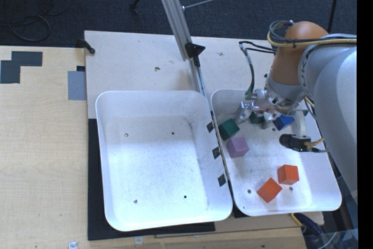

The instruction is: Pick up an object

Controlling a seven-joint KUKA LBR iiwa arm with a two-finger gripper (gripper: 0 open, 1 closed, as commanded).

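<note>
My gripper (257,114) hangs low over the far part of the right bin (319,200). A dark green block (228,127) lies just to its lower left, close to the bin's left wall. A purple block (237,147) sits right in front of the green one. A blue block (284,122) shows just to the right of the gripper, partly hidden by it. Two orange blocks (288,174) (268,189) rest nearer the front of the same bin. I see nothing held.
The left bin (116,108) stands beside the right one, with a row of black clips (215,151) between them. A slanted aluminium post (175,14) rises behind the bins. The arm's bulk covers the right bin's far right side.
</note>
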